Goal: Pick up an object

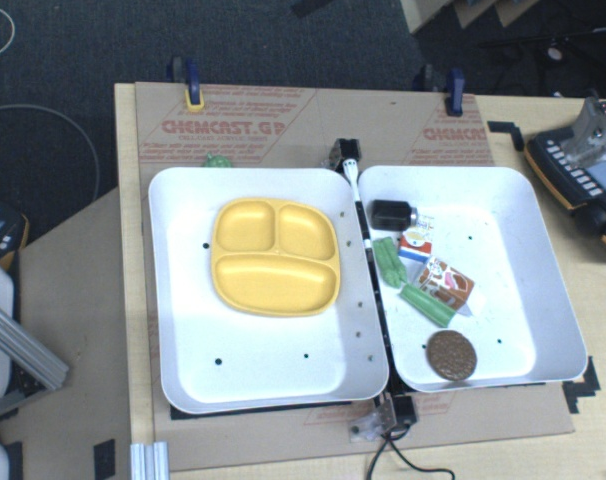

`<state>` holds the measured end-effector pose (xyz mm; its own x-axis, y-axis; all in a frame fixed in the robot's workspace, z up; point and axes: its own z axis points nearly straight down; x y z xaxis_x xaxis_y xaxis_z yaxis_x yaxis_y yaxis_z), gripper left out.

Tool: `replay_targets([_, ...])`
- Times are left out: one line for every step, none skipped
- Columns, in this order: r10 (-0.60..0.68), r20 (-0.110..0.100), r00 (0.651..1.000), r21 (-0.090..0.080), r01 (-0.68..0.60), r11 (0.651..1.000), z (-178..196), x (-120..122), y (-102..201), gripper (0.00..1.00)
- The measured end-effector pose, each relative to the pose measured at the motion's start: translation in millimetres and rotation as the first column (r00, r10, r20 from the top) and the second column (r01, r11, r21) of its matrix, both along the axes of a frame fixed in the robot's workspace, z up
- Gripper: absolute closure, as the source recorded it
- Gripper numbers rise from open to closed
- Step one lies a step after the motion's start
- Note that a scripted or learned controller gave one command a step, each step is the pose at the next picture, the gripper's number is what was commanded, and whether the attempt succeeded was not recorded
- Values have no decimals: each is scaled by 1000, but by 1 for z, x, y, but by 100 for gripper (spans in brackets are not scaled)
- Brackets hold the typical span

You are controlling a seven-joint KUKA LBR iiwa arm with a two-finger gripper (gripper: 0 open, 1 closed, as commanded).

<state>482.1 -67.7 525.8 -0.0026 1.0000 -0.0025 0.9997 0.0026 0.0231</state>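
A brown board printed with red lettering covers the tabletop, held at its far edge by two blue clamps.

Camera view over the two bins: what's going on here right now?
Nothing is being handled at this moment. The left bin holds a yellow divided plate. The right bin holds a small pile near its left side: a black block, two green pieces, a couple of printed packets, and a brown round disc near the front edge. All of them lie in the bin, none lifted yet.
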Motion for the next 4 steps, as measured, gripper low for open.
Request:
replay_targets([-7, -28, 1000, 2, 7, 1000, -83, -3, -45, 100])
replay_targets([-6, -26, 1000, 2, 6, 1000, -151, -3, -104, 100])
replay_targets([-8, -28, 1000, 3, 8, 1000, -197, -4, -159, 100])
replay_targets([6, -14, 1000, 1, -6, 1000, -129, -1, -75, 100])
